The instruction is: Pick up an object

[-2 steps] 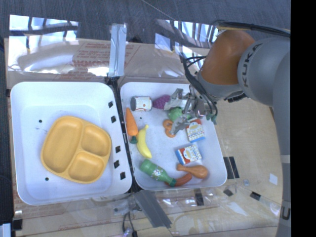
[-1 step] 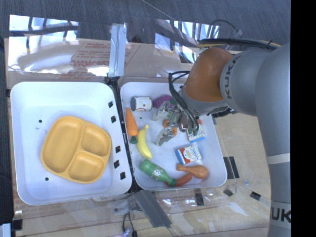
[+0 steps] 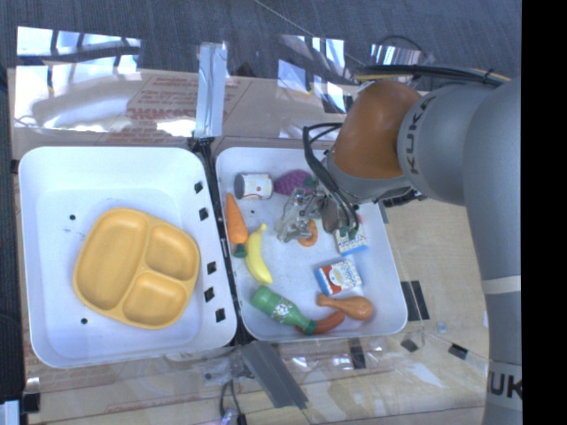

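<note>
My gripper (image 3: 295, 220) hangs low over the middle of the right bin (image 3: 390, 264), reaching in from the right under the orange wrist band. A small orange piece (image 3: 308, 237) lies just below and right of its tip, partly hidden by it. To its left lie an orange carrot (image 3: 236, 221) and a yellow banana (image 3: 257, 255). Behind it are a white can (image 3: 254, 185) and purple grapes (image 3: 292, 182). A small printed box (image 3: 353, 242) sits under the wrist. I see nothing clearly held.
Toward the front of the right bin are a green bottle (image 3: 279, 308), a blue and red carton (image 3: 339, 277), a brown drumstick (image 3: 347, 306) and a red chili (image 3: 328, 323). The left bin (image 3: 44, 184) holds a yellow divided plate (image 3: 137, 266).
</note>
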You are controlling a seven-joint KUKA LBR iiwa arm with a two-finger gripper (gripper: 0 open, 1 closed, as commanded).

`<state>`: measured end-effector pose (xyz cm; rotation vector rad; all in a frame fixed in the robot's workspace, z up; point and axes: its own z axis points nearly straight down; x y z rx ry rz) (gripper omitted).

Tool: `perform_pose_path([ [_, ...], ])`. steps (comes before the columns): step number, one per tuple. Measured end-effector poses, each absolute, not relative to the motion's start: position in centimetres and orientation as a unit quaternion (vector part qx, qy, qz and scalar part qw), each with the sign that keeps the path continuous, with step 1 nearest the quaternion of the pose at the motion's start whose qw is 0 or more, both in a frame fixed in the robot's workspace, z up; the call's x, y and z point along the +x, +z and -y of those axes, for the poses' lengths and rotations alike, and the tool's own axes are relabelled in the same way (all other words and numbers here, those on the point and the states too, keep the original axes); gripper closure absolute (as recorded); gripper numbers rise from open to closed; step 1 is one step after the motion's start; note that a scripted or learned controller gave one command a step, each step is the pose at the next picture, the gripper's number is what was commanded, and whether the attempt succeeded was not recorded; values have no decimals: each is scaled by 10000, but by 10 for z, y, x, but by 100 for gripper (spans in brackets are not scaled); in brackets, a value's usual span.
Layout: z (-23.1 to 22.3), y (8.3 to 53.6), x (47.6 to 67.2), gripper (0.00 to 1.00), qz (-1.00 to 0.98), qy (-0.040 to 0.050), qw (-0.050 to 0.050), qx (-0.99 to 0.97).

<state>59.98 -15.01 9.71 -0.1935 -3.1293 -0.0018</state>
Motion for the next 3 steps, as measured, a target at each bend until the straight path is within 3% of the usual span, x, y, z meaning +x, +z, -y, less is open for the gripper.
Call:
perform_pose_path([
  [1,98,175,598,100,9991,-4,-21,-416],
  [2,124,166,611,100,9937,2,5,-1123],
  [3,92,142,524,100,9961,-7,43,-884],
])
